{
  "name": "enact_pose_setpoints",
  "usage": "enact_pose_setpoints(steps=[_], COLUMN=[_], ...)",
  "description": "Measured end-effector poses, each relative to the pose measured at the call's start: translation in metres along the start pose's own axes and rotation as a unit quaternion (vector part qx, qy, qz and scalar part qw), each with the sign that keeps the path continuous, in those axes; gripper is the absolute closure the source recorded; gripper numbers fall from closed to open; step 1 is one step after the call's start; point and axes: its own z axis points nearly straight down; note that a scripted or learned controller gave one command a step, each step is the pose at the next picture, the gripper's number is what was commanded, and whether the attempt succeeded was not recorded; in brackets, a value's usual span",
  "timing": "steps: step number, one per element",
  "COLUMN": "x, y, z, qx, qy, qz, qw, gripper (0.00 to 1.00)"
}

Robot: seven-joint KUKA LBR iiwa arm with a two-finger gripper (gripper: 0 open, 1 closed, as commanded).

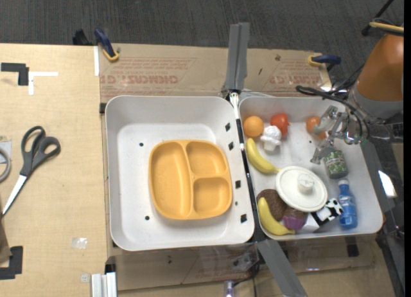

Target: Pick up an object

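Note:
My gripper (325,140) hangs over the far right part of the right bin (371,180), below the grey and orange arm (379,74). It is just above a green-grey can (335,164) and beside a small orange ball (312,124). Nothing shows held in it. Also in this bin are an orange (253,125), a red tomato (279,122), a white lumpy piece (271,137), two bananas (259,158) (271,220), a white round lid (302,186), a brown piece (272,202), a purple piece (295,221), a black-and-white toy (331,211) and a blue bottle (347,206).
The left bin (122,161) holds a yellow divided plate (191,179). Scissors (29,157) lie on the wooden bench at left. A grey divider bar (236,58) and blue clamps (106,44) stand at the back edge.

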Motion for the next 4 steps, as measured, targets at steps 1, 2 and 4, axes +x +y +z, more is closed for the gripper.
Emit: enact_pose_setpoints(steps=[1, 2, 4], x=[-0.0003, -0.0034, -0.0002], y=[0.0005, 0.0014, -0.0027], z=[0.0012, 0.0035, 0.0075], qx=[0.0, 0.001, 0.001], qy=[0.002, 0.005, -0.001], qz=[0.002, -0.013, -0.004], qw=[1.0, 0.9999, 1.0], gripper=[0.0, 0.0, 0.0])
